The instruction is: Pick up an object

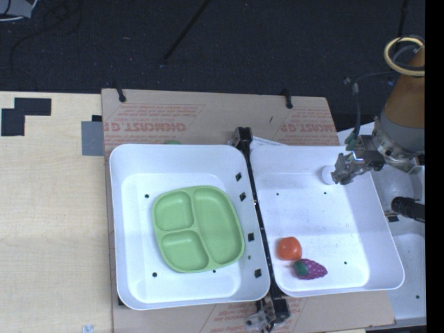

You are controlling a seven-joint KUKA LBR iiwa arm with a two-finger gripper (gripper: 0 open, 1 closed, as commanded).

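While the gripper hangs over the right bin's far edge, I can't tell its state; orange toy and purple grapes sit near-side.

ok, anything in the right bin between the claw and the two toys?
Nothing visible. The claw sits at the right bin's far right corner; the orange toy and purple toy lie near its front edge, with bare white floor between.

A green 3-compartment plate lies in the left white bin, on a cardboard sheet.
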